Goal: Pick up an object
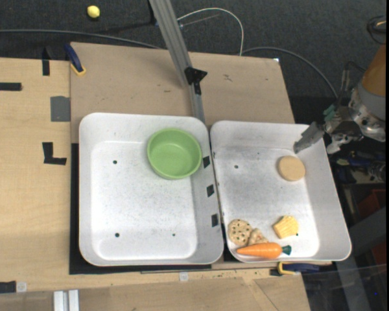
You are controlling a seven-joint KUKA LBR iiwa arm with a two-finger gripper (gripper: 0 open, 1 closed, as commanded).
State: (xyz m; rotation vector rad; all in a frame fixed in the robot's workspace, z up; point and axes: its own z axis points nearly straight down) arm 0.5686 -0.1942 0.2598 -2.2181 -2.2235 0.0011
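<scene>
Nearest the camera, an orange carrot (262,251) is lying along the right bin's (246,141) front wall. Whether the gripper (318,135) is released or clenched, I cannot tell; it is hovering over that bin's right rim, near a tan round disc (291,168). Further left, a green bowl (174,153) is sitting in the left bin (117,193).

My single fixed camera sits above the table (149,70), angled down, both white bins (97,193) fully in frame.
</scene>
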